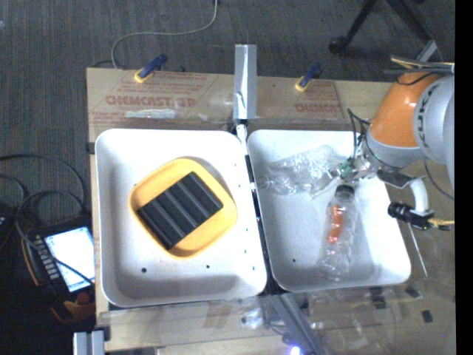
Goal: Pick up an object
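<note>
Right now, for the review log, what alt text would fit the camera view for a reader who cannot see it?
A grey and orange arm reaches in from the right, its end effector low over the right white bin, close to a clear plastic bottle and crumpled clear plastic. The left white bin holds a yellow object with a black ribbed top.

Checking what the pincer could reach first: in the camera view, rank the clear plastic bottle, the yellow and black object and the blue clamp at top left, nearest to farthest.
From the pincer:
1. Clear plastic bottle, right bin, just below it.
2. Yellow and black object, left bin.
3. Blue clamp, bench's far left edge.
</note>
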Controlling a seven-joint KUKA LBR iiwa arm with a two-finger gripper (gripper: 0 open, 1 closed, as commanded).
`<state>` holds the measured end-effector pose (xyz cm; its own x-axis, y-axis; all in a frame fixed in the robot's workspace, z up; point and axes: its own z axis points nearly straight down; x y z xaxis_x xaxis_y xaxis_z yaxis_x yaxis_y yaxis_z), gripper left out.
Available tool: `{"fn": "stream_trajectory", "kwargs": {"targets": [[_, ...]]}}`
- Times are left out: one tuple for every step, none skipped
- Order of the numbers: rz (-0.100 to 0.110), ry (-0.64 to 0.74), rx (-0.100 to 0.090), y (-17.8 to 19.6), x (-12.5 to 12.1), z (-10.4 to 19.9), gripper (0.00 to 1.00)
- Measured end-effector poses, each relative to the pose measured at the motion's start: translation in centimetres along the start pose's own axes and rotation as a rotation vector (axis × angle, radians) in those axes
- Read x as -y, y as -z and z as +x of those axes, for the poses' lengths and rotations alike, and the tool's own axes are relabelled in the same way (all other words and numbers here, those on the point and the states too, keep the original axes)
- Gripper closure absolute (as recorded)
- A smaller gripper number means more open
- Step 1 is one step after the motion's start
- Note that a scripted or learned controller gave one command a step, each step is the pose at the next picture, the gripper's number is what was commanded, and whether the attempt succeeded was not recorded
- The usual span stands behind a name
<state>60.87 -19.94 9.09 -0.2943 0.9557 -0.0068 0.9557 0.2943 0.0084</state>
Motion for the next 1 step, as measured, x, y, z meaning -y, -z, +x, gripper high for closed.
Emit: {"fn": "stream_trajectory", "kwargs": {"targets": [[-0.004, -0.007, 0.002, 0.16, 5.76, 3.12, 0.0]]}}
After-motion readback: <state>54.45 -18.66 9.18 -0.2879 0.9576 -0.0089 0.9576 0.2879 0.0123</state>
